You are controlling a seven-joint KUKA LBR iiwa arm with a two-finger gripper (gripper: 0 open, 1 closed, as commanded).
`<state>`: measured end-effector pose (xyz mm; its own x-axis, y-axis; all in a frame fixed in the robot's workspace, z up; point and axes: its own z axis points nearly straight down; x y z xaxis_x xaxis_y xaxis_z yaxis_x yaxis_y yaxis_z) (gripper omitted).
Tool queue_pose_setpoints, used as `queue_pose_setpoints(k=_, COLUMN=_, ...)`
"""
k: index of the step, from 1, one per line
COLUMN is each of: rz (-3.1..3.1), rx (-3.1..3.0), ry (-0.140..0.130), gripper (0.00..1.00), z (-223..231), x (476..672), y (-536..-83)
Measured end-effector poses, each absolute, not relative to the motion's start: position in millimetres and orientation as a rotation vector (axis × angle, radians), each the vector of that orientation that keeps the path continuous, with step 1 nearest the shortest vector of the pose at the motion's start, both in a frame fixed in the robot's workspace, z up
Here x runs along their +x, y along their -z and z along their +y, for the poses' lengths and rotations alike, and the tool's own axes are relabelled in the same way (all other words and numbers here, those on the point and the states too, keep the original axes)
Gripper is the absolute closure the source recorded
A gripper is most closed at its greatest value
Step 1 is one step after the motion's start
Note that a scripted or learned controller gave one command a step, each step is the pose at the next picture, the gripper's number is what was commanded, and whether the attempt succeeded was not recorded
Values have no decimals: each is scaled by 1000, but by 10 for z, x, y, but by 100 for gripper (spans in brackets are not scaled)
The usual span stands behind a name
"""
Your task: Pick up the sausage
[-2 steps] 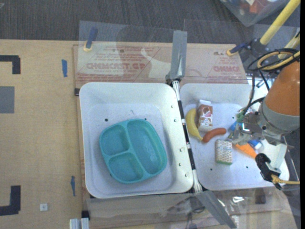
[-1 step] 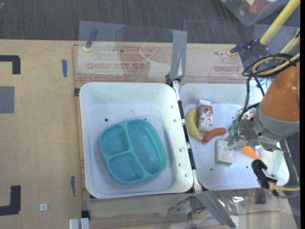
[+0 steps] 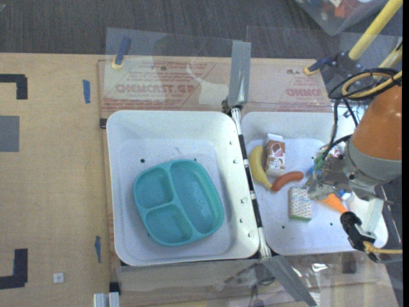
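The sausage [image 3: 287, 180] is a short orange-red link lying on the floor of the right bin [image 3: 281, 235], just right of a banana. My gripper [image 3: 321, 183] hangs low over the right side of that bin, a little to the right of the sausage's end. The wrist and its cables cover the fingers from this angle. Nothing can be seen held.
A yellow banana [image 3: 258, 165], a small brown-and-white carton [image 3: 275, 155] and a pale sponge-like block [image 3: 300, 204] surround the sausage. An orange item [image 3: 335, 202] lies under the wrist. The left bin [image 3: 128, 133] holds a teal divided plate [image 3: 178, 201].
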<state>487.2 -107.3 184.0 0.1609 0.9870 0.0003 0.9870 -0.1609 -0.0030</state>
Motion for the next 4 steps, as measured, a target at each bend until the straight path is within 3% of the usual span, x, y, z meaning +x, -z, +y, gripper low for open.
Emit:
queue_pose_setpoints(k=2, rz=-2033, rx=-2398, ry=-2, gripper=100, z=-1105, x=4887, y=-2027)
queue_pose_setpoints(k=3, rz=-2140, rx=-2296, ry=-2, gripper=100, z=-1075, x=4788, y=-1412)
queue_pose_setpoints(k=4, rz=-2293, rx=-2151, ry=0, gripper=100, z=-1620, x=4990, y=-1793)
